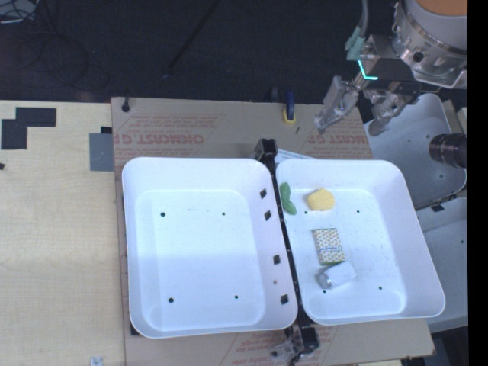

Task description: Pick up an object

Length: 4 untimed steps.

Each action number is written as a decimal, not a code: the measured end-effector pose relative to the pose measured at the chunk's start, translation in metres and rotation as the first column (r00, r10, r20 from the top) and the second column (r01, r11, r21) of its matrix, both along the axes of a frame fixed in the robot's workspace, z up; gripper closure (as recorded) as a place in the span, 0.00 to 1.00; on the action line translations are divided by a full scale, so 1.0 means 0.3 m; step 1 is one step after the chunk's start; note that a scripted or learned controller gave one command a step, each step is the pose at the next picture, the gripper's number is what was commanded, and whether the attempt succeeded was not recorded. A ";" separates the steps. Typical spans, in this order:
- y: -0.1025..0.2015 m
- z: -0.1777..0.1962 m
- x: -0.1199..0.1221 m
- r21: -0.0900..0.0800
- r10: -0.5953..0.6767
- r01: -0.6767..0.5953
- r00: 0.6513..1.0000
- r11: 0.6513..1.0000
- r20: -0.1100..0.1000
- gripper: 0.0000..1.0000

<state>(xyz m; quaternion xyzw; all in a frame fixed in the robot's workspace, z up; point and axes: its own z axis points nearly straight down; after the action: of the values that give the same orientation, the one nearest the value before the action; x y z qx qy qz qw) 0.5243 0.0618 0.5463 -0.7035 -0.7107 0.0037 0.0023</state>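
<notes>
2 white bins side by side on the bench, over a brown board with red lettering. Left bin bare white inside, with small dark holes in its floor. Right bin with 4 things, all toward its left half: green piece up against the left wall by the divider; yellow lump just to its right, apart from it; patterned packet below the lump, lying flat and slightly tilted; grey block just below the packet, near or touching its lower edge, hard to tell which.

Gripper high at upper right, above the board beyond the right bin's far rim, well apart from all 4 things. Fingers pointing down and left, blurred; nothing visible between them; open or shut, cannot tell. Arm behind it, grey with an orange band at the top edge. Small blue-and-yellow clip at the board's far edge, left of the gripper. Dark patches on the bench at far left.
</notes>
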 end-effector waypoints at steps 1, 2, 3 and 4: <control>0.003 0.033 0.001 0.000 0.007 -0.007 1.000 1.000 -0.002 1.00; 0.003 0.031 0.001 0.000 0.008 -0.008 1.000 1.000 -0.004 0.00; 0.006 0.063 0.003 -0.001 0.014 -0.014 1.000 1.000 -0.006 1.00; 0.005 0.061 0.003 -0.001 0.016 -0.016 1.000 1.000 -0.008 0.00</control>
<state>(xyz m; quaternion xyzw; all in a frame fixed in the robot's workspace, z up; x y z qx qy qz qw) 0.5251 0.0634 0.5647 -0.6979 -0.7162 0.0067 0.0047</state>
